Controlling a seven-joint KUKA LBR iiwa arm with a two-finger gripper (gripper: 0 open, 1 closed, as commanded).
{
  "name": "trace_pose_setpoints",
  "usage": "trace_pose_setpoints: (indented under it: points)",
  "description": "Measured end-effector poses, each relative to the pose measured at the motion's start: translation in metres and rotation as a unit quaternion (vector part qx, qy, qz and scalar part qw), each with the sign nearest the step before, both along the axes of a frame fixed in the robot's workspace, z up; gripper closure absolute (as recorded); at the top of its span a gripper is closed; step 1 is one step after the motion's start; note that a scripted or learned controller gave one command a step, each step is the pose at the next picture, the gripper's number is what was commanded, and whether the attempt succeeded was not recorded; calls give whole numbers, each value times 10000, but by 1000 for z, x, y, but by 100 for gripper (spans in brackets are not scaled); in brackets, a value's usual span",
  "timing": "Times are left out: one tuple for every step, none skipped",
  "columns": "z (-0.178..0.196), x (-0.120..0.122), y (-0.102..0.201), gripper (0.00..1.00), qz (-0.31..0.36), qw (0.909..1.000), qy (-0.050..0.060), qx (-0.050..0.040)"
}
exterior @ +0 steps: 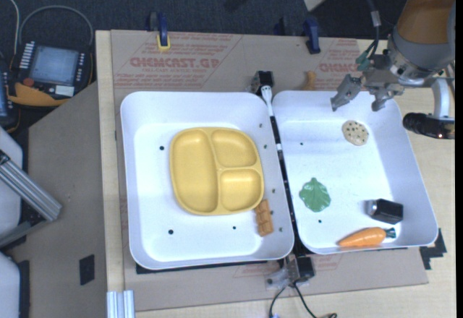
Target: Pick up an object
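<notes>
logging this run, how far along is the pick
Nothing looks done: the end effector hangs open over the right bin's far edge, holding nothing. The cookie lies just below it, the nearest candidate. The descent, grasp and lift all remain.

Glossy white plastic bins [145, 165], a smooth matt yellow tray [195, 165] (plastic, by its look), on a brown cardboard-covered desk [217, 56].

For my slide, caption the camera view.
Open tool hovering above the cookie in the right bin.
</notes>
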State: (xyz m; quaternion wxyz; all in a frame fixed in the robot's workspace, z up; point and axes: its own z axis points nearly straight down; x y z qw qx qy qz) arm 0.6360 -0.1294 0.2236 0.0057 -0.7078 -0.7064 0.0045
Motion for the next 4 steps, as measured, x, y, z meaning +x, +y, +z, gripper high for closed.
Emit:
trace_pose_setpoints:
  points:
    - [8,3,0,0,12,10000,-71,-9]
    - [-34,3,-1,0,9,10000,-44,-5]
    - [-97,1,6,0,14,10000,-33,0]
    - [-142,0,7,0,11,10000,-41,-2]
